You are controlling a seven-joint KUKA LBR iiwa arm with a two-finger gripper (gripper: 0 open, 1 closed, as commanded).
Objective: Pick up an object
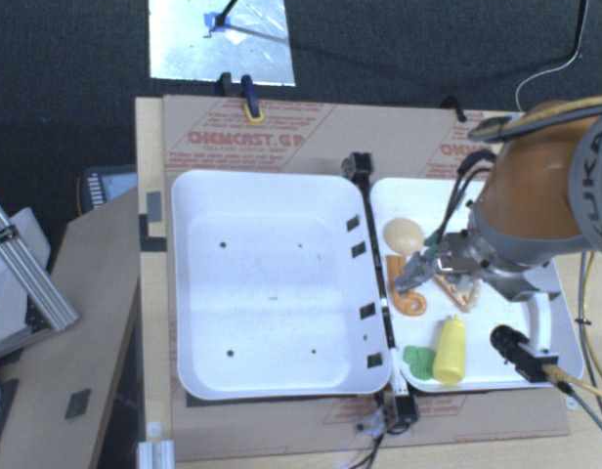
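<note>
In the right bin (430, 194) lie several small things: a beige egg-shaped piece (404, 234), an orange pretzel-like piece (409, 302), a yellow bottle (451, 349) and a green piece (418, 361) at the front edge. My gripper (410, 277) hangs low over the left part of this bin, between the beige piece and the orange piece. A tan and orange thing (458, 287) lies partly hidden under the wrist. Nothing shows between the fingers.
The left bin (184, 291) stands beside the right one, with a black clipped divider (371, 262) between them. Both rest on a cardboard sheet (281, 135). The big orange arm body (536, 193) covers the right bin's far right part.
</note>
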